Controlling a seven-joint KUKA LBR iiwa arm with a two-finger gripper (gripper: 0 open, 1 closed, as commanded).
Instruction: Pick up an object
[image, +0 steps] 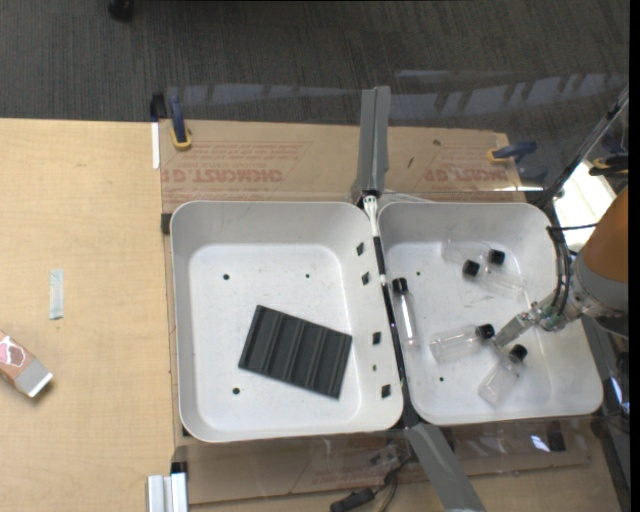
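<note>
While nothing is lifted yet, the dark ribbed panel (296, 351) lies flat in the left bin (200, 225), far left of the claw and apparently not its target. Closer, against the right bin (440, 213) wall, rests a clear tube (403, 308). Just left of the claw (522, 330) sits a black-capped clear vial (463, 343), with others (483, 264) above and one (503, 372) below. The claw is down among them, likely hunting a vial; whether it grips one, I cannot tell.

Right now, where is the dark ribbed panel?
The dark ribbed panel lies flat in the left bin, toward its front and tilted, apart from the clear vials in the right bin.
</note>
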